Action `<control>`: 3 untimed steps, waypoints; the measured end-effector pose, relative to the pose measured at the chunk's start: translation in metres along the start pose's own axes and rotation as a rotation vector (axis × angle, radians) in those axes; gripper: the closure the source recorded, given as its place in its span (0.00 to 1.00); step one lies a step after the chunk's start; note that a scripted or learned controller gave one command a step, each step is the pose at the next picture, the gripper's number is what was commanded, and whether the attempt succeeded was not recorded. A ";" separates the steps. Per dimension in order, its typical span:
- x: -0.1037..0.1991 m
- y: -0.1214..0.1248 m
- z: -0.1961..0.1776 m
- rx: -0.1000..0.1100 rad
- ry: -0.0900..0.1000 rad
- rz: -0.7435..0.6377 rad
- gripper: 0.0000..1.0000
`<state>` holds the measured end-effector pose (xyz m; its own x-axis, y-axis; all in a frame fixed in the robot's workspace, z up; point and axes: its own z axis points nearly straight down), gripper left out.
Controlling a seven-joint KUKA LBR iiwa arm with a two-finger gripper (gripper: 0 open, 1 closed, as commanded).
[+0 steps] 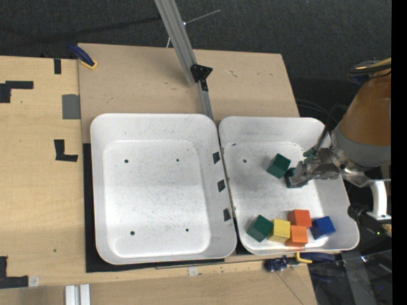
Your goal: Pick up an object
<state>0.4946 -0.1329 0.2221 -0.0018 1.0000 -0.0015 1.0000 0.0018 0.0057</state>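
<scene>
So the gripper (296,178) is sitting low in the right bin (254,132), reaching in from 3 o'clock, and its dark tips are ending up just beside a dark green cube (278,166), on the cube's 4 o'clock side. Can't really tell if the fingers are spread or pinched, it's too dark and blurry down there, and I'm not seeing the cube between them.

The green cube is lying around the middle of the right bin, rotated so its corners are pointing roughly at 12, 3, 6 and 9. It's a cube, so no real long axis to speak of. Looks matte, hard-edged.

Down at the bin's 6 o'clock edge a little row of blocks is bunching together: another green block (259,227), a yellow block (281,229), two orange blocks (299,226) stacked close, and a blue block (323,226) at the far right. All chunky, plain-coloured.

The left bin (102,132) is shallow white plastic, speckled, rounded corners, same as the right one.
</scene>
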 end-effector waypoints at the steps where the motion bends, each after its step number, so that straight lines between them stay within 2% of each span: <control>1: 0.000 0.002 -0.053 0.001 0.000 0.000 1.00; 2: 0.040 0.028 -0.054 0.006 0.003 -0.004 1.00; 3: 0.085 0.049 -0.035 0.008 0.002 -0.004 1.00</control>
<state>0.5433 -0.0476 0.2572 -0.0056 1.0000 0.0001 1.0000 0.0056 -0.0022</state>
